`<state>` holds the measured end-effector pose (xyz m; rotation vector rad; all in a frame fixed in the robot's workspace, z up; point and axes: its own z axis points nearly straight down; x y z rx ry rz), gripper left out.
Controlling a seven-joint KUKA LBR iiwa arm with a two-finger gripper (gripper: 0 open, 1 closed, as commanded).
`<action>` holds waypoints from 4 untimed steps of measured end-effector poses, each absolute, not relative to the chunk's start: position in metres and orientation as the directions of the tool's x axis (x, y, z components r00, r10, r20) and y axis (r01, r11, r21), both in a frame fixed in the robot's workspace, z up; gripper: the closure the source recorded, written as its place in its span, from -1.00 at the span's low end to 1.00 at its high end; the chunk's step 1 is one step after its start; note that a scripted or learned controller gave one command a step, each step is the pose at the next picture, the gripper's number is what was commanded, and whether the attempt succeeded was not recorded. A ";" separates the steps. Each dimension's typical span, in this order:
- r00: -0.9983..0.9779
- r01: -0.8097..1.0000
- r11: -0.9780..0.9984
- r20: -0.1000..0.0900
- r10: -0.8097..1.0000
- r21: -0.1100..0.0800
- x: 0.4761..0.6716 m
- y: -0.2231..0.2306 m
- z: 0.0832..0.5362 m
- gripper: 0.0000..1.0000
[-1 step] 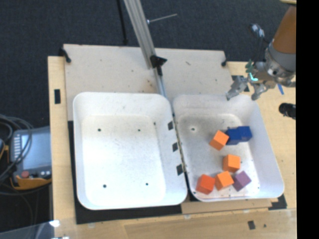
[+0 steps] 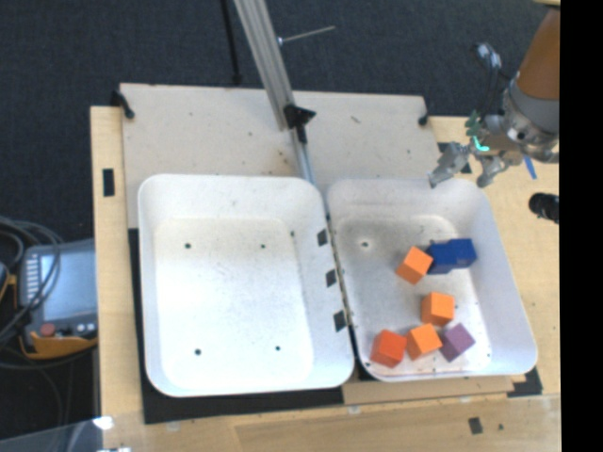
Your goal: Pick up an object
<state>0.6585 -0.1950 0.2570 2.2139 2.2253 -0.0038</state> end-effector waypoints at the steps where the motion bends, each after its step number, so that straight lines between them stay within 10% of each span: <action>1: -0.005 1.000 0.005 -0.002 1.000 -0.003 0.662 -0.188 0.210 -1.00; 3: -0.010 1.000 0.010 -0.002 1.000 -0.004 0.669 -0.193 0.100 -1.00; 4: -0.013 1.000 0.013 -0.007 1.000 0.004 0.671 -0.194 0.116 1.00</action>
